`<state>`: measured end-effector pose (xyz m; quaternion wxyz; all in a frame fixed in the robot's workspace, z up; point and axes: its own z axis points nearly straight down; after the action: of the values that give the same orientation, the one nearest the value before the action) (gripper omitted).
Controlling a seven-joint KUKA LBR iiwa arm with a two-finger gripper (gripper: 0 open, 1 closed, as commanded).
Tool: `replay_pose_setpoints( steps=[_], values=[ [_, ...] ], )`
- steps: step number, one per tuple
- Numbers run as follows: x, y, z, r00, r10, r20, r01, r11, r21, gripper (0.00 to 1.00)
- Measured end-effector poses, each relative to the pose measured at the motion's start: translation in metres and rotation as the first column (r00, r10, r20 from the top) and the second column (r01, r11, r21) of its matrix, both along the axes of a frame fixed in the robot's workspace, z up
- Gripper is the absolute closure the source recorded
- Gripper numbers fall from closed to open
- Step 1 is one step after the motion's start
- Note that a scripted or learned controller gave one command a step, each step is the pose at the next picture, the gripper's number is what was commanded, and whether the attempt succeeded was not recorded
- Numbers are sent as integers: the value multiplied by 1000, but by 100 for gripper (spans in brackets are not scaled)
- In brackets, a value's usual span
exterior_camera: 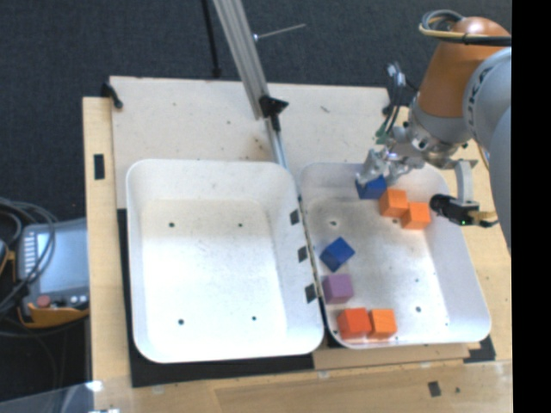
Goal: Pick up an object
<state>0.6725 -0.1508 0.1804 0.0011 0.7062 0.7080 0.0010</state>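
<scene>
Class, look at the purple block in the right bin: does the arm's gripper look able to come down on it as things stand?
Probably yes. The purple block lies uncovered from above, apart from the blue block. It does sit close to the right bin's left wall, which may crowd the gripper.

wood bench point(198, 114) w/ 2 white bins: left bin point(138, 231), right bin point(461, 291).

**Nothing to read from where I work**

I find no legible text, label, brand, number or sign anywhere here. The small grey device point(53, 269) beside the bench at the left has a pale screen, but whatever it shows is too blurred for me to make out. The white bins point(215, 342) carry only dark specks, not characters.
</scene>
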Motion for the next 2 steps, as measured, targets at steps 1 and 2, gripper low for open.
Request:
replay_pose_setpoints(
  steps=[1,2],
  values=[
    [0,-1,28,1000,1,-2,-1,1000,0,100],
    [-10,48,43,1000,3,-2,-3,1000,2,100]
  ],
)
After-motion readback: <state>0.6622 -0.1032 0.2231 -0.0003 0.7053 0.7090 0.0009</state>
